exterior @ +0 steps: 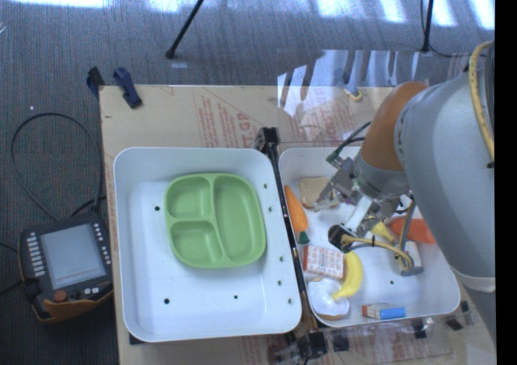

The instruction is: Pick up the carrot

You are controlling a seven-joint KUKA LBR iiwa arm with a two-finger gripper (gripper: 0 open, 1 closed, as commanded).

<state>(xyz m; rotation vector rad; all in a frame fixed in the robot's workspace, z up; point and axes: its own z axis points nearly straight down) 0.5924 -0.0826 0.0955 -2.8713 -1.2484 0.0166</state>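
Observation:
The carrot (295, 208) is orange with a green stub at its near end. It lies along the left wall of the right bin (448, 295), pointing away from the camera. My gripper (346, 203) hangs low over the middle of that bin, a short way right of the carrot and just off a slice of bread (311, 190). Nothing is visibly held in it. The arm comes in from the right and hides the bin's far right part.
The right bin also holds a banana (350, 274), a red and white packet (322, 261), a white lump (327, 300), a small box (383, 312) and an orange thing (414, 231). A green divided plate (216, 219) lies in the left bin (145, 291).

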